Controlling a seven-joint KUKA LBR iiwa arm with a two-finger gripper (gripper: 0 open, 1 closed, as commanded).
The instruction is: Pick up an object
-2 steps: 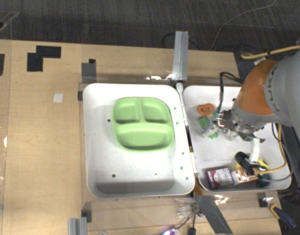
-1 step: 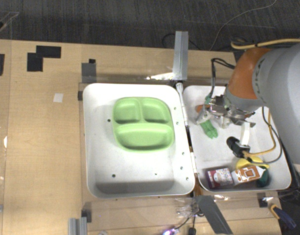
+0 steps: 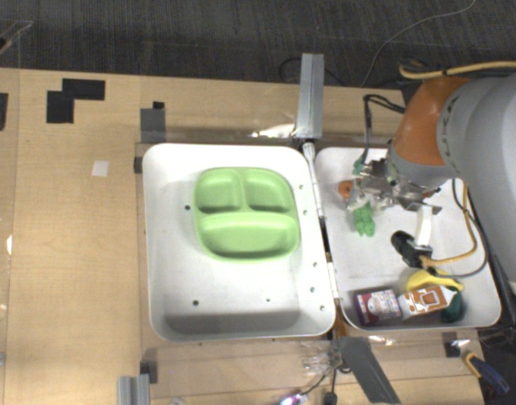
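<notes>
In the right bin [image 3: 351, 264], my gripper [image 3: 369, 194] hangs low over the far left part, coming down from the grey arm with its orange band. A small green toy [image 3: 363, 221] lies on the bin floor just below the gripper's tip, and I cannot tell whether they touch. A small orange piece [image 3: 345, 189] sits by the gripper's left side.
A green divided plate [image 3: 244, 212] lies in the left bin [image 3: 169, 302]. Along the right bin's near edge lie a dark maroon packet [image 3: 378, 305], an orange and yellow packet [image 3: 427, 297] and a dark green object [image 3: 456, 310]. A metal divider [image 3: 319, 218] separates the bins.
</notes>
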